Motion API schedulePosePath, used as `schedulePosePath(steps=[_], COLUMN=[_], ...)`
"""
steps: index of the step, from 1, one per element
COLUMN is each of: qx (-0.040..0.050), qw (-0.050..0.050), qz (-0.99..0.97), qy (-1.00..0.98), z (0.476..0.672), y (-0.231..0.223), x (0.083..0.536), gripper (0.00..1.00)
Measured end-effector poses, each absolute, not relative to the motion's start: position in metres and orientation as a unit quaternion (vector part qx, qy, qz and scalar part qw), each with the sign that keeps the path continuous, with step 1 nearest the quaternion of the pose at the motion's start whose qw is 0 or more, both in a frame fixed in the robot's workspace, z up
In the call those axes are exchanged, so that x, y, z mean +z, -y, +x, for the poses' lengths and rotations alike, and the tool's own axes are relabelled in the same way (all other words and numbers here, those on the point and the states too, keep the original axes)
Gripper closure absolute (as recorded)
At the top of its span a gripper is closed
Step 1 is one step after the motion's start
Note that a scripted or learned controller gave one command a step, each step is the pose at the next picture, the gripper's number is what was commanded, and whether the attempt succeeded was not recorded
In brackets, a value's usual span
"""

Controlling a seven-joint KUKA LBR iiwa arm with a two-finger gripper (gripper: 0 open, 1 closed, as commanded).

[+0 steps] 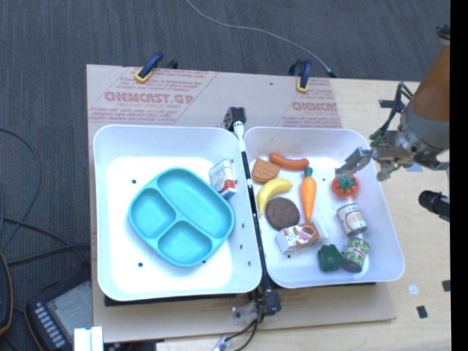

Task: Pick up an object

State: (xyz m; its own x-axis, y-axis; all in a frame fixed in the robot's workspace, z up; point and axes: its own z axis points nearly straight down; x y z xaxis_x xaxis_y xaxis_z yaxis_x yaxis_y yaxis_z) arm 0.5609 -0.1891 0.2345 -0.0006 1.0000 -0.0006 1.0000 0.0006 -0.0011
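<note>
— Where's the gripper (368, 162)?

— Right side of the frame, over the right bin (387, 225), fingers spread, nothing between them.

— And the nearest thing?

— A tomato (345, 186), just below the left fingertip (touching or not, I cannot tell). A carrot (308, 194) lies left of it, a banana (271, 193) further left.

— The left bin (117, 269)?

— It bears a blue divided plate (180, 216) and a small carton (223, 178) at its upper right.
</note>
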Motion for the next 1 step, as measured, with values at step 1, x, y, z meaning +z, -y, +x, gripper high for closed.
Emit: schedulePosePath(steps=[1], qx=[0.0004], qw=[-0.001], qz=[-0.707], qy=[0.707], z=[0.5948], y=[0.1851], x=[0.1065], gripper=[0.0])
